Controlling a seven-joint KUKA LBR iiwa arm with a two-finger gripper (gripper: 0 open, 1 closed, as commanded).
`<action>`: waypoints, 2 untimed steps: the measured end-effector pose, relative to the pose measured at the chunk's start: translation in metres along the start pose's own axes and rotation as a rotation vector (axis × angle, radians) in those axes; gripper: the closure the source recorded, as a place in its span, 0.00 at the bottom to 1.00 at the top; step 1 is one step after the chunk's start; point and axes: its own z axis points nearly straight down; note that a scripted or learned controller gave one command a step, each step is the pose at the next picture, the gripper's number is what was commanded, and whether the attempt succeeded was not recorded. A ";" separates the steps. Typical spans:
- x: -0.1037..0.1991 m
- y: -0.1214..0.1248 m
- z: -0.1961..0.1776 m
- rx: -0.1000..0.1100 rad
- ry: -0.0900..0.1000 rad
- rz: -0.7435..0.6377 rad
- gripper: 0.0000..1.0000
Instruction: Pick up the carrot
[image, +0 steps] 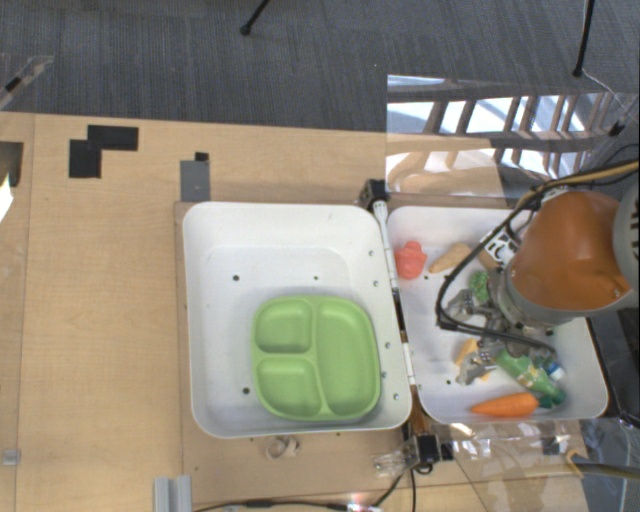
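The carrot (505, 405) is orange and lies flat near the front edge of the right bin (430, 330). My gripper (482, 358) hangs under the orange wrist band in the right bin, just above and left of the carrot and apart from it. It hovers over a small yellow item (466, 350). The wrist hides much of the gripper.
In the right bin lie a red strawberry-like toy (410, 260), a tan piece (450, 257) and a green bottle (530, 370) beside the carrot. The left bin (230, 250) holds a green divided plate (316, 357). Cables loop beside the wrist.
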 end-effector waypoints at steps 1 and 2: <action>0.010 -0.019 0.025 -0.004 0.026 0.375 0.00; 0.004 -0.019 0.012 -0.003 0.013 0.368 1.00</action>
